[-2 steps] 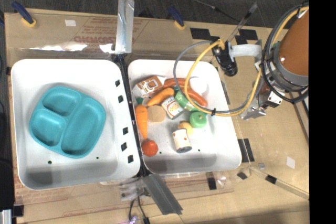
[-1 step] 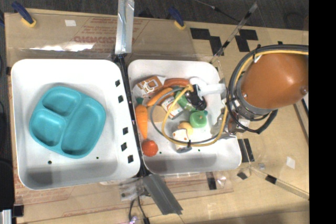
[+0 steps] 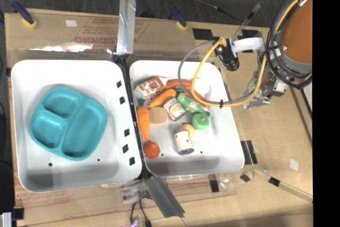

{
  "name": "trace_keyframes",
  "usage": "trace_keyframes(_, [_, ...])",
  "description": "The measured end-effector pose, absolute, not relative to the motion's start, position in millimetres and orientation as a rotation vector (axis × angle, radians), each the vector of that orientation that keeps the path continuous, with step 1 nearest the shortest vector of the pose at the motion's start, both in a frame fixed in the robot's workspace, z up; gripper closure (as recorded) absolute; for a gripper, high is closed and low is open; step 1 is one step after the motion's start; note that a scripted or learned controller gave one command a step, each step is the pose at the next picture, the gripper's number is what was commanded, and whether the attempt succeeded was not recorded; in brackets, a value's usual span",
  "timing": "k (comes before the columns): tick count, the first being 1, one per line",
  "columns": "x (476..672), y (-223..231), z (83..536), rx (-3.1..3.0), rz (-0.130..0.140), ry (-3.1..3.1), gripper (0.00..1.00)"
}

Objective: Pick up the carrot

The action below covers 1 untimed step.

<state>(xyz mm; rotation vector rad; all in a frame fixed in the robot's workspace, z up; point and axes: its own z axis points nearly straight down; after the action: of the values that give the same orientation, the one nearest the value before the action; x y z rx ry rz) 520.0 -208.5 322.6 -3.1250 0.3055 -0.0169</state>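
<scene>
In the camera view, two white bins sit side by side on the tabletop (image 3: 64, 29). The left bin (image 3: 21, 114) holds a teal divided plate (image 3: 68, 122). The right bin (image 3: 226, 138) holds a cluster of toy foods. The carrot (image 3: 143, 123) lies along that bin's left wall, its length running near to far, with a red tomato (image 3: 151, 150) just beside its near end. Other orange pieces lie to its far right: an orange sausage-like piece (image 3: 161, 97) and a second long orange piece (image 3: 178, 84) toward the far wall. A small tan disc (image 3: 157, 115) lies just right of the carrot, close to touching it, and a green apple (image 3: 200, 121) and a small can (image 3: 184, 142) sit further right.

The arm (image 3: 295, 34) stands at the right, beyond the bin's far right corner, with yellow and grey cables looping over the bin. A dark cylindrical part (image 3: 230, 60) hangs near that corner; how the jaws stand cannot be told, and nothing is seen held.

The reach looks not yet begun. To do it well, the jaws should probably come down over the carrot's middle and close across its narrow width, keeping clear of the bin wall, disc and tomato.
</scene>
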Motion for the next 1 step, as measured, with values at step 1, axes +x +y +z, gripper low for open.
trace_keyframes(1, [486.6, -209.5, 196.9, -3.118, 0.016, 0.333, 1.00])
